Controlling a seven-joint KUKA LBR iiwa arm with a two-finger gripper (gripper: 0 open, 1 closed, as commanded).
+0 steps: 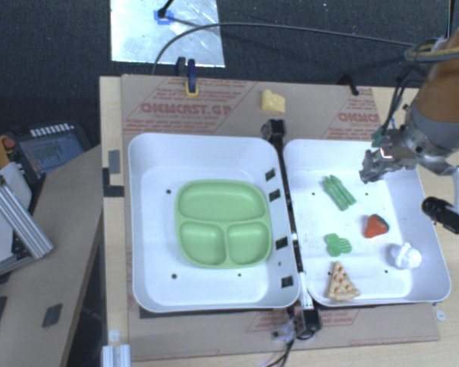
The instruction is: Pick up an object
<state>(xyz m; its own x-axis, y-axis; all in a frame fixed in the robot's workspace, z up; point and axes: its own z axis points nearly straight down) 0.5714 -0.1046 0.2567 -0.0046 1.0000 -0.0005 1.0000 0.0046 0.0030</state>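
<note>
Strawberry [375,225] in right white bin [432,205], cardboard-covered bench [214,109], dark carpet [46,52]

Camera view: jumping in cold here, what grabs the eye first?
The pale green divided tray sits in the middle of the left bin. In the right bin, small toy foods lie scattered: green beans, a red strawberry, a pizza slice. The hand hangs above that bin's far right part.
</note>
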